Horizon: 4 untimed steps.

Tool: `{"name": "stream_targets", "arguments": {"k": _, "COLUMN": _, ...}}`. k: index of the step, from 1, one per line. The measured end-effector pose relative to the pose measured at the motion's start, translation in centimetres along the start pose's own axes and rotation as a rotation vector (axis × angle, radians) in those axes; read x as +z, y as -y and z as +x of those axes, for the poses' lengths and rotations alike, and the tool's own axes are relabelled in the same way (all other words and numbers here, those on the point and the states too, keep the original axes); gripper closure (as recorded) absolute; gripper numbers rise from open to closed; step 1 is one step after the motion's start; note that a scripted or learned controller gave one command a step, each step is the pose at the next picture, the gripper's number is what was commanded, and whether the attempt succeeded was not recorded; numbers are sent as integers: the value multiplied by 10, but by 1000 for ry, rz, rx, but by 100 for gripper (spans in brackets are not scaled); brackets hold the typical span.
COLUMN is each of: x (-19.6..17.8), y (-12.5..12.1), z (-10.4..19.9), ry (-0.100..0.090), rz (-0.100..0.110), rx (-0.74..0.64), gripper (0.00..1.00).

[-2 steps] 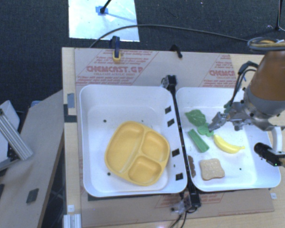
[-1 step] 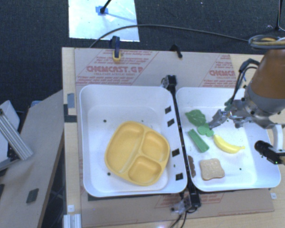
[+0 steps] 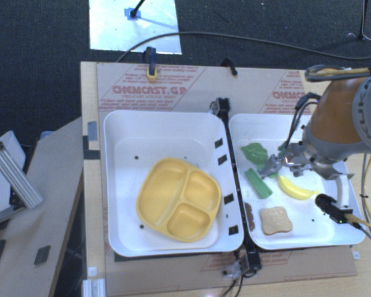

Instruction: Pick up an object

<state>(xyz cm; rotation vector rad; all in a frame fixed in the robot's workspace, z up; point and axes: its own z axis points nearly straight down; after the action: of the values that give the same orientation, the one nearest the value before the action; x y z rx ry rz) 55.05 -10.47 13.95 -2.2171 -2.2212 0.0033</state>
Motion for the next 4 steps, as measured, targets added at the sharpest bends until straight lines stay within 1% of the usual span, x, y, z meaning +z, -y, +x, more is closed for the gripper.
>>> {"name": "stream_targets", "arguments": {"k": 1, "x": 52, "y": -1, "z": 0, "ry": 0, "rz": -3, "rx": 1, "gripper": 0}}
{"name": "stream_targets", "arguments": {"k": 2, "x": 37, "y": -2, "z": 0, "ry": 1, "rz": -9, "rx": 0, "gripper": 100}}
{"name": "stream_targets", "arguments": {"k": 4, "x": -84, "y": -18, "z": 11, "ry": 2, "rz": -12, "rx": -4, "gripper": 100}}
